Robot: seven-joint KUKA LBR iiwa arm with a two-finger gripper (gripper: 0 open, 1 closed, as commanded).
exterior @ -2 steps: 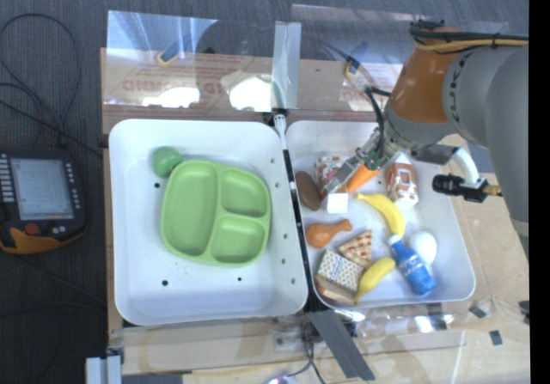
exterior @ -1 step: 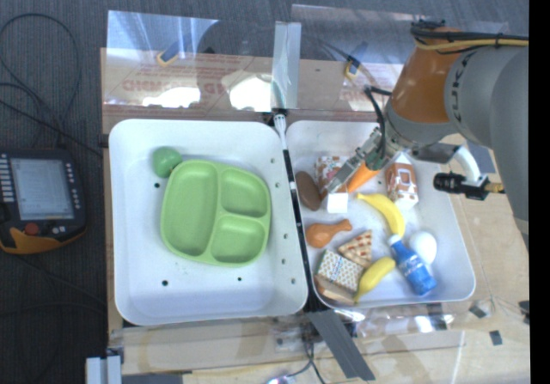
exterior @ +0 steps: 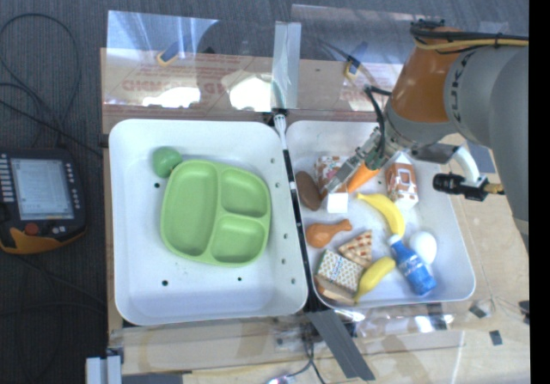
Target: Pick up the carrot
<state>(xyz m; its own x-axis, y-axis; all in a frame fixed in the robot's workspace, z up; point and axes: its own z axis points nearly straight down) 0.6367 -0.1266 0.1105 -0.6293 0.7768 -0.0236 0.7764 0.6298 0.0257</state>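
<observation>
- Orange carrot [exterior: 364, 175] in the right bin [exterior: 460, 283], near the middle of its far half, lying slantwise, tip toward the far right.
- Gripper [exterior: 354, 172] right at the carrot, low over that same far half; dark fingers touching or overlapping the carrot's near-left end (whether clamped on it or merely beside it: cannot tell from this slant).
- Grey arm [exterior: 481, 90] with its orange band [exterior: 423, 86] reaching in over the right bin's far right corner.
- Just left of the carrot, toward the left wall: a brown rounded piece [exterior: 308, 191] and a small printed packet [exterior: 327, 169].
- White block [exterior: 337, 202] just on the near side of the gripper.
- Right of the carrot: a red-and-white packet [exterior: 401, 183]; a yellow banana [exterior: 386, 212] curving toward the bin's middle.
- Mid-bin near the left wall: a tan drumstick-shaped toy [exterior: 326, 232].
- Near edge of the right bin: a patterned wedge [exterior: 339, 273], a slice-shaped piece [exterior: 358, 246], a second banana [exterior: 375, 276], a blue bottle [exterior: 412, 265] and a white egg-like ball [exterior: 423, 245].
- Left bin [exterior: 137, 288]: green divided plate [exterior: 216, 211] across its middle, a green ball [exterior: 167, 161] touching the plate's far left corner.
- Off the bench's left edge: a handheld control pendant [exterior: 39, 200] with black cable.
</observation>
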